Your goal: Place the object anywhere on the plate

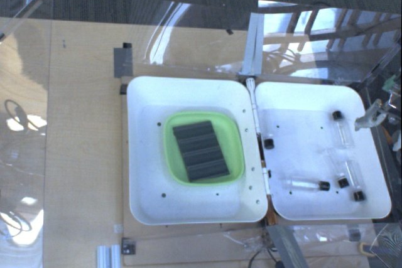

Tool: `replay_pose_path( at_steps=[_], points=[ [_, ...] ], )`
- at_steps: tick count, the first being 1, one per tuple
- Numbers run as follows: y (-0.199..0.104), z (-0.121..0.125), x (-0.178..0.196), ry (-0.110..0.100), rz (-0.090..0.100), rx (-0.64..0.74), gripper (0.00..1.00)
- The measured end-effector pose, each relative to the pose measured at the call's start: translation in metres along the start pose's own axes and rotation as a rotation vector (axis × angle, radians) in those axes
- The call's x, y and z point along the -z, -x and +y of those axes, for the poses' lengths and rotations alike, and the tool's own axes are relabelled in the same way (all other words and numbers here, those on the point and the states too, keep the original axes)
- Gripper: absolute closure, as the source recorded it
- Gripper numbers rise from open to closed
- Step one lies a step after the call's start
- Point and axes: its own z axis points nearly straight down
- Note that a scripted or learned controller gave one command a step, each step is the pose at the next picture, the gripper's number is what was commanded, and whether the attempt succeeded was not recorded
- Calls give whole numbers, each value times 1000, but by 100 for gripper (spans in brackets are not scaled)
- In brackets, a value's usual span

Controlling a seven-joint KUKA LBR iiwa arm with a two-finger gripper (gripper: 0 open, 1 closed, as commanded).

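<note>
the dark ribbed block (200, 151) lies flat on the green plate (172, 160) in the left bin (141, 198). clear tubes (306, 185) lie scattered in the right bin (301, 103). gripper (375, 112) sits at the right edge, its state impossible to tell.

I see a dark grey ridged block (200, 150) on a lime green plate (173, 157); both bins (144, 135) are white, the bench (75, 135) pale wood.

Robot arm at the right edge of the right-hand bin (361, 97): a pale grey gripper (370, 115) part reaches just over the bin's right rim, near its far corner. Finger position indiscernible.
</note>
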Motion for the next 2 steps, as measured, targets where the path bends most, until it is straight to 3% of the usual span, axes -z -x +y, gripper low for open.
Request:
replay_pose_path(
  at_steps=[1, 2],
  points=[
    [1, 0, -37, -1, -1, -30, 0],
    [-51, -31, -72, -2, 0, -170, 0]
  ],
)
